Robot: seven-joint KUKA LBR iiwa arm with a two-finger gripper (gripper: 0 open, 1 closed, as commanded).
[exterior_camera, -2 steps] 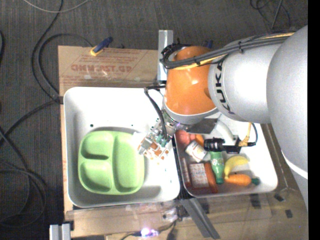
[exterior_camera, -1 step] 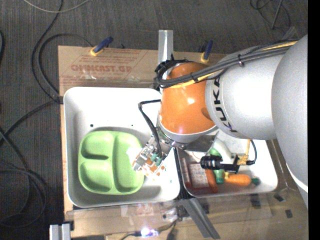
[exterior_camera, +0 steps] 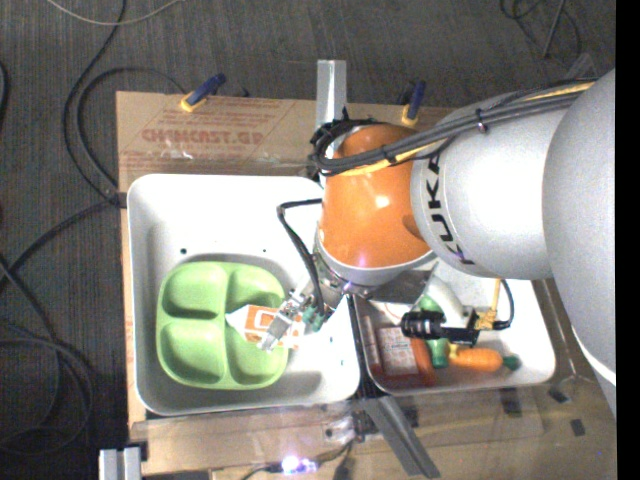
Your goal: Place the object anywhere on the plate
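Note:
A green plate (exterior_camera: 205,328) with several compartments lies in the left white bin (exterior_camera: 150,228). A small white and orange packet (exterior_camera: 256,321) rests over the plate's right side, near the divider between its right compartments. My gripper (exterior_camera: 288,320) reaches down from under the orange band of the arm, and its fingertips sit at the packet's right edge, seemingly touching it. The arm's big grey and orange body hides the space between the two bins.
The right bin (exterior_camera: 530,363) holds a carrot (exterior_camera: 476,360), a red-brown packet (exterior_camera: 398,353) and a small green item (exterior_camera: 430,304). A black cable (exterior_camera: 290,230) loops from the wrist over the left bin. Cardboard lies behind the bins.

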